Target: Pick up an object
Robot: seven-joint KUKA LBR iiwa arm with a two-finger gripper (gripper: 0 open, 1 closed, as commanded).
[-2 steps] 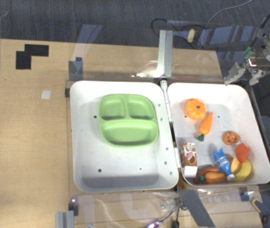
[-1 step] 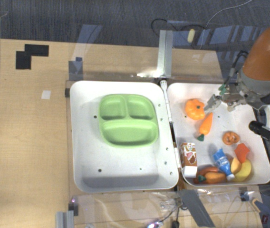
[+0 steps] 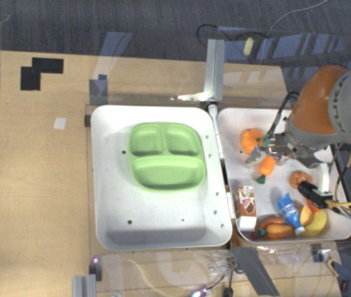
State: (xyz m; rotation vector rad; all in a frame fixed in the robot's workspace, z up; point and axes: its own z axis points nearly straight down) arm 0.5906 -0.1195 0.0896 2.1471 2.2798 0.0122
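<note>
My gripper is low over the upper middle of the right bin, under the orange band of the arm. A small orange carrot with a green tip lies right at the gripper's lower edge, touching or nearly touching it. An orange rounded fruit sits just left of the gripper. Whether anything is between the jaws is hidden by the wrist.
Lower in the right bin lie a brown and white carton, a blue bottle, a yellow banana, a red-orange item and an orange round piece. The left bin holds a green divided plate.
</note>
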